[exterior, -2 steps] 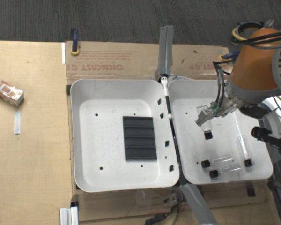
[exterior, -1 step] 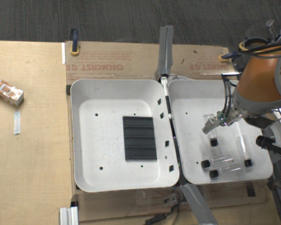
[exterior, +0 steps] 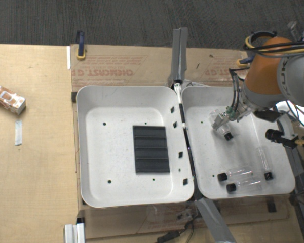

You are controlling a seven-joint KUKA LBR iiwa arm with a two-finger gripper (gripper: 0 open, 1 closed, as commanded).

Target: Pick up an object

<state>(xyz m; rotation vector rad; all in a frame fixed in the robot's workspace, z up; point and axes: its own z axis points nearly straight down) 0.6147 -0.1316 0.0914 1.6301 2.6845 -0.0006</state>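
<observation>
From my seat at the remote station I see the arm [exterior: 273, 70] reaching in from the right, its orange band sitting above the upper part of the right bin [exterior: 281, 186]. The gripper [exterior: 224, 124] hangs low over that bin's upper left area, and I cannot tell how its jaws stand, since the parts there are pale, see-through and blur into the white floor. Just beneath the gripper tip I make out a small black-capped piece [exterior: 227, 135], but I cannot say whether it is touching the tool or lying on the bin floor. Nearer the front of the same bin lies a clear plastic object [exterior: 244, 178] with small black ends, resting flat and well apart from the gripper; a second clear tube-like piece [exterior: 264, 162] with a black cap lies just to its right. In the left bin [exterior: 91, 186] a black ribbed block [exterior: 151, 149] lies flat near the middle, apart from every wall. Out on the bare bench [exterior: 35, 186] to the far left rests a small brown and white carton [exterior: 9, 100], with a thin pale strip [exterior: 18, 133] lying below it.
</observation>
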